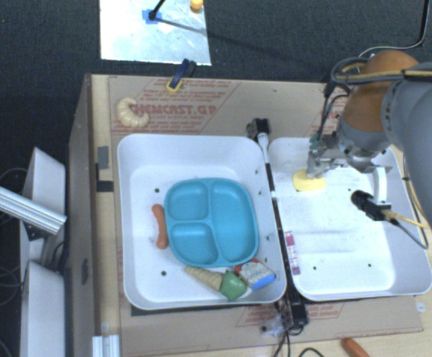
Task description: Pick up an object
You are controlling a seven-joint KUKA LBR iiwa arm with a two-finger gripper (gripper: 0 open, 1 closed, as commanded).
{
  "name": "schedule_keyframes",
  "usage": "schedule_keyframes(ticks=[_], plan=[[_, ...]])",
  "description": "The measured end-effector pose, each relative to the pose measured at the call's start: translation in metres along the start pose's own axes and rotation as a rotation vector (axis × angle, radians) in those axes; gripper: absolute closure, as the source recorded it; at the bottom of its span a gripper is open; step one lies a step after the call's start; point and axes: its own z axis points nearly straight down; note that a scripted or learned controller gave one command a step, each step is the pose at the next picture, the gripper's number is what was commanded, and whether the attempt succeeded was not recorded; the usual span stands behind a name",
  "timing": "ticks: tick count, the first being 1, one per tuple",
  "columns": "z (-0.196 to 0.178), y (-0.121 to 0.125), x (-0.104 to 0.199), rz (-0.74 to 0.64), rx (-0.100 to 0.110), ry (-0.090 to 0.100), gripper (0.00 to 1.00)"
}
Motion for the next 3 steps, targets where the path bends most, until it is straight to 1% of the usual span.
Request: schedule_keyframes(ticks=[1, 2, 3], plan=[[0.000, 0.000, 0.000, 0.000, 0.000, 0.000, 0.00], [0.014, 0.001, 0.006, 0.004, 0.009, 0.000, 0.00], [0.000, 0.004, 0.006, 0.001, 0.001, -0.001, 1.00]])
